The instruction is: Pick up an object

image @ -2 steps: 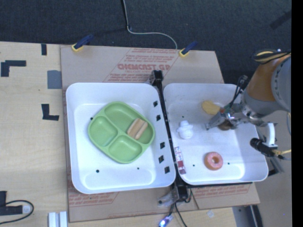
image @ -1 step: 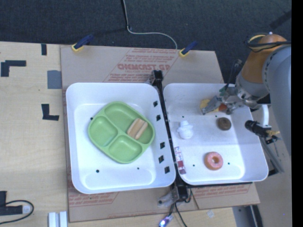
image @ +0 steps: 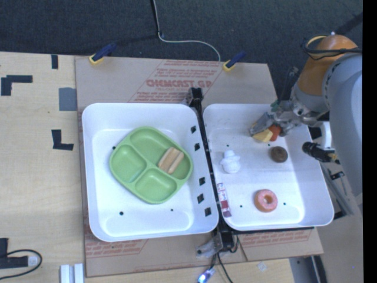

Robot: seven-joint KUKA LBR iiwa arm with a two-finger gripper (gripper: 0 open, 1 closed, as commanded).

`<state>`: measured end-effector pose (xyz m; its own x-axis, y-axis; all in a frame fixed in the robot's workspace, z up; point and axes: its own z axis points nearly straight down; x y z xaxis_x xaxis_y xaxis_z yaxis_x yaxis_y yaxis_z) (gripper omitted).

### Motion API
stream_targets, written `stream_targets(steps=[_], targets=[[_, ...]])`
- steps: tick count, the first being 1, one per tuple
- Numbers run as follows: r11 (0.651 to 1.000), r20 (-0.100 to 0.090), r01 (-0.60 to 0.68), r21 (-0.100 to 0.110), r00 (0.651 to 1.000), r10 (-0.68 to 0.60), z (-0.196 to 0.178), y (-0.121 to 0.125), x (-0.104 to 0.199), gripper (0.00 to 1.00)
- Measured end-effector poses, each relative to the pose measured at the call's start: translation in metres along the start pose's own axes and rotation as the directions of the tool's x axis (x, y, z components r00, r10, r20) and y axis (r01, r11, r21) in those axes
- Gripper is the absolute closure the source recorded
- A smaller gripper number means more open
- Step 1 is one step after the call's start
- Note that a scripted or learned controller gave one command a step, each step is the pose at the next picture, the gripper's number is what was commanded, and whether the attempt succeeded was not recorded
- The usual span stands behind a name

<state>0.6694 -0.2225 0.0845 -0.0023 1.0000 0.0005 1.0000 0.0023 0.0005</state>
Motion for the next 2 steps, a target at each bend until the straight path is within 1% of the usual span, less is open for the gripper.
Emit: stream_targets(steps=[1, 2], targets=[[1.000, 0.000, 0.001, 0.010, 1.000, -0.001, -0.011, -0.002, 0.000, 1.00], [1.000, 0.003, 0.003, 0.013, 1.000, -0.003, -0.001, -0.002, 0.096, 1.00]])
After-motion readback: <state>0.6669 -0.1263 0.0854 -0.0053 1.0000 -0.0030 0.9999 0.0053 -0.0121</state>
